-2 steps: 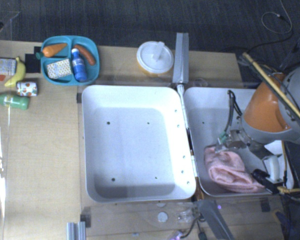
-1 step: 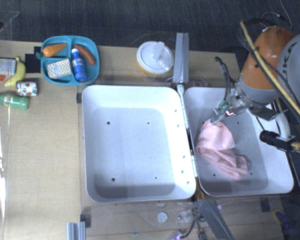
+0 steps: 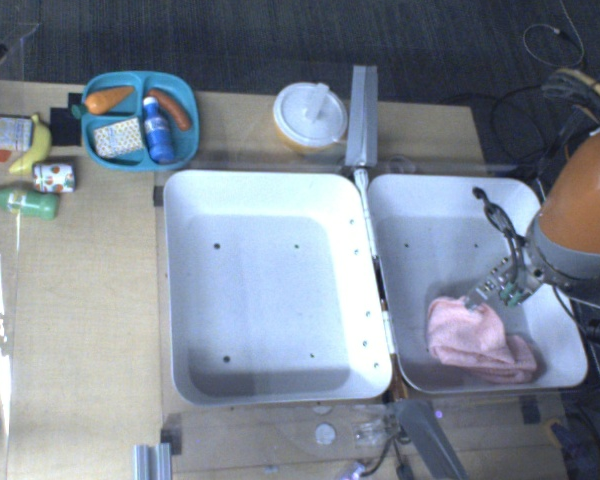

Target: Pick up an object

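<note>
A crumpled pink cloth [image 3: 477,340] lies in the near part of the right white bin [image 3: 430,218]. My gripper [image 3: 487,298] hangs low over the cloth's far right edge, at or just above its top fold. The arm, grey with an orange band [image 3: 583,203], comes in from the right over that bin's right rim. The fingers are small and seen at a slant, and the gap between them cannot be made out. Nothing is visibly lifted off the bin floor.
The left white bin [image 3: 270,288] stands beside the right one, with a metal divider [image 3: 360,128] behind their seam. A blue tray [image 3: 140,118] of toy food, a white lidded cup [image 3: 310,116] and small items [image 3: 30,163] sit at the back left.
</note>
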`<action>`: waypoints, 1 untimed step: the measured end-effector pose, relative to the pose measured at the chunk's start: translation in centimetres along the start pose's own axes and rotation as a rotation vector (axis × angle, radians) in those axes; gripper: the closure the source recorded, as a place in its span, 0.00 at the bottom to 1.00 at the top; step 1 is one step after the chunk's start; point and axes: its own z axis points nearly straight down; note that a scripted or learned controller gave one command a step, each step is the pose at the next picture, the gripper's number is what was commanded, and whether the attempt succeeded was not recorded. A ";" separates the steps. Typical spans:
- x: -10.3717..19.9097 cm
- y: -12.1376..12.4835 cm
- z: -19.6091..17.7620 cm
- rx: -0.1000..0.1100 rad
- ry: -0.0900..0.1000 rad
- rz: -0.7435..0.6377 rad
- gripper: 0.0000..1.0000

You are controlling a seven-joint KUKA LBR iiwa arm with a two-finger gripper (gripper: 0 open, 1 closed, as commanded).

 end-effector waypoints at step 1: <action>-5.0 -2.4 4.1 -0.002 -0.004 -0.013 1.00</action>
